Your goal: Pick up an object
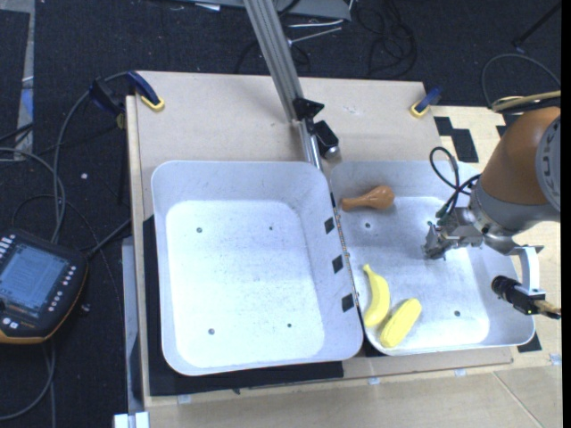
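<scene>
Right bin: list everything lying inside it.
The right bin holds a banana, a yellow lemon-like fruit and a brown drumstick-shaped toy. The gripper hangs over its floor, covering the patch directly beneath.

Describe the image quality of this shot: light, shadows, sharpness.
Camera view: even overhead light, soft grainy focus overall; the white bins look bright but not blown out; the banana and the brown drumstick-shaped toy cast only faint shadows; the end effector is too blurry to read.
</scene>
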Motion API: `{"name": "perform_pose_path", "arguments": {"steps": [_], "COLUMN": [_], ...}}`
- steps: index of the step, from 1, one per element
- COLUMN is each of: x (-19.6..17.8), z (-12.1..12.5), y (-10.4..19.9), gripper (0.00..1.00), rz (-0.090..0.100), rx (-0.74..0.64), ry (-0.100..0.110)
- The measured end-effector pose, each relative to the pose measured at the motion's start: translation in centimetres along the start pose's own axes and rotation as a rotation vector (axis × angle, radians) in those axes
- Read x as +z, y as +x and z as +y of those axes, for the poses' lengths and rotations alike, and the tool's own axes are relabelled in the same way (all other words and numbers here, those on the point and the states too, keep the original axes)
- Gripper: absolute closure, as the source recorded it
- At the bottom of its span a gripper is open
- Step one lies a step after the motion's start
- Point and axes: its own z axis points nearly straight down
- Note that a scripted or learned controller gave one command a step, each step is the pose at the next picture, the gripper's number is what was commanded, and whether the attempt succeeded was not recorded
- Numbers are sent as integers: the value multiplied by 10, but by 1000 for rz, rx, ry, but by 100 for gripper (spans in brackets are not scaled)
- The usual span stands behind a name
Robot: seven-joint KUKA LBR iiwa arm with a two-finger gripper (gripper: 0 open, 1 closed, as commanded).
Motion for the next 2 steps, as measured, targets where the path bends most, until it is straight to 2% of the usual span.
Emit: {"name": "perform_pose_path", "arguments": {"steps": [2], "x": [-99], "z": [14], "y": [8], "gripper": [100], "rz": [-1], "rx": [-1], "ry": [-5]}}
